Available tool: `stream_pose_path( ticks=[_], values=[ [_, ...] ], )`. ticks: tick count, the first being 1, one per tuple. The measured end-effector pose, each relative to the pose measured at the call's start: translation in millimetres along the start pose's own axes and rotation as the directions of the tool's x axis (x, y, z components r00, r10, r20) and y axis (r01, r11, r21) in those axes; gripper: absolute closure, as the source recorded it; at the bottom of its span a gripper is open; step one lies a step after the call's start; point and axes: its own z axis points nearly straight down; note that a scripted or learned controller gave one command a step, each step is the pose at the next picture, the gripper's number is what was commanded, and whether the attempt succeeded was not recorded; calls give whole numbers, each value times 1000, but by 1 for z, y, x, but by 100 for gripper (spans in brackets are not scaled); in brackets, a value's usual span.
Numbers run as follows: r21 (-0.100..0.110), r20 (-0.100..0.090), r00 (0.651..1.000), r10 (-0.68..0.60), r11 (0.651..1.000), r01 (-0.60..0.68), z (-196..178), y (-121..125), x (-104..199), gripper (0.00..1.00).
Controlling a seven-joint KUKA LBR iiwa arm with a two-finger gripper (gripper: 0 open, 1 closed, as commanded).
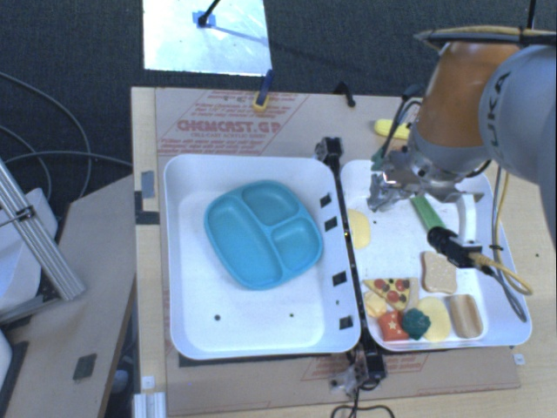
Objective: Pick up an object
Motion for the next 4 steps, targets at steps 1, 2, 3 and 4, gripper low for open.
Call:
stream_pose_path(
  ticks=[1, 2, 3, 4],
  values=[
    [-1, -1, 1000, -3, 1000, 3, 23, -20, 46, 100],
    [-6, 3, 1000, 9, 1000, -9, -17, -42, -14, 100],
    [-1, -1, 1000, -2, 1000, 2, 8, -62, 33, 100],
    [-3, 1, 1000, 5, 1000, -5, -21, -100, 10, 100]
  ],
)
